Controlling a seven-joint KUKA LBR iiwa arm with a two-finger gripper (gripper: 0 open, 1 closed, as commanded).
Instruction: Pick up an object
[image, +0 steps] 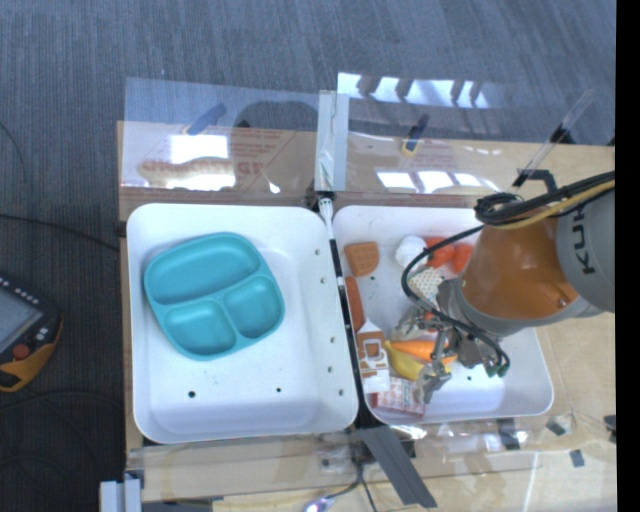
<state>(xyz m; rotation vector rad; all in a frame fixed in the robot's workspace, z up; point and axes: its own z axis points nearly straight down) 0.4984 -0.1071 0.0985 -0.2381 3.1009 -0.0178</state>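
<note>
Grey carpet surrounds a bench (250, 150) on which two white bins are set side by side.

A teal divided plate (212, 293) is seen in the left bin (240, 405). Over the cluttered right bin (530, 385), the gripper (432, 375) is lowered beside a yellow object (405, 357); its opening cannot be judged.

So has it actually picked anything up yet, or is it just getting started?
Not clearly yet. The arm has reached down into the right bin, and its tool sits low among the clutter beside a yellow item. I cannot tell whether anything is gripped. Lifting an object out is still left. The blue tray lies in the left bin.
</note>
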